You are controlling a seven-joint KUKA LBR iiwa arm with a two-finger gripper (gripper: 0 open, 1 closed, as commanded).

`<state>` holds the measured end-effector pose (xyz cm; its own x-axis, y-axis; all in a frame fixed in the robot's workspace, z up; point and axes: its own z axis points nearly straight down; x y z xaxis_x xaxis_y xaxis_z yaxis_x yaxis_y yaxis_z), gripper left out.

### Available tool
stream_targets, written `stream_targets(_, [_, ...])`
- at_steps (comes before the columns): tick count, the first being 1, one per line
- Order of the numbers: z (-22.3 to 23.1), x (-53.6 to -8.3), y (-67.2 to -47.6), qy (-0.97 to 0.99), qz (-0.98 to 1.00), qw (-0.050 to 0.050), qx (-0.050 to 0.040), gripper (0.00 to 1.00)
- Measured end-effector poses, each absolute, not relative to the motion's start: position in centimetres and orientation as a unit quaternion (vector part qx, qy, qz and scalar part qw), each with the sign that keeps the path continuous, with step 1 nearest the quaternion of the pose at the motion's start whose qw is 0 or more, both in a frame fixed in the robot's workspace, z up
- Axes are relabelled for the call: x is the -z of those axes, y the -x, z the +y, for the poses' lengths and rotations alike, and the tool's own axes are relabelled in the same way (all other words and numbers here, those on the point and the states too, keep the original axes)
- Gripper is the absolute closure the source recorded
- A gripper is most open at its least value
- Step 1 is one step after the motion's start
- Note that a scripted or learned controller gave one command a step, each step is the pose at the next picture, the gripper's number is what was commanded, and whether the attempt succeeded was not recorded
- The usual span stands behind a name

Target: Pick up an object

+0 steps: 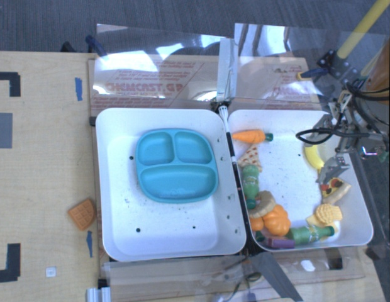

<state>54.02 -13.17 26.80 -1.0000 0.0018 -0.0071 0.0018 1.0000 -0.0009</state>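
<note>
The right bin [289, 168] holds several toy foods. A carrot [248, 136] lies at its far left corner, and a banana [313, 157] lies by its right side. A pizza slice [335, 189] and a round yellow piece [327, 214] sit further to the front on the right. Along the left wall and front run a green piece [250, 181], a bagel [265, 201], an orange pumpkin [277, 220] and a green bottle [311, 233]. My gripper [331, 168] hangs low over the right side of this bin, between the banana and the pizza slice, with nothing visibly held.
The left bin [113, 219] bears a blue divided plate [176, 165]. A brown waffle piece [82, 213] lies on the bench left of the bins. Cables and the arm [358, 115] crowd the right bin's far right corner. A clear screen [226, 68] stands behind both bins.
</note>
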Motion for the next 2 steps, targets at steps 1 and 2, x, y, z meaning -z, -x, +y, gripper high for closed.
stream_targets(1, [-18.2,-15.7,-61.7,-0.017,1.000,-0.002,-0.0009,0.00])
stream_targets(2, [-22.4,-8.9,-62.8,-0.068,0.998,0.006,0.0010,0.00])
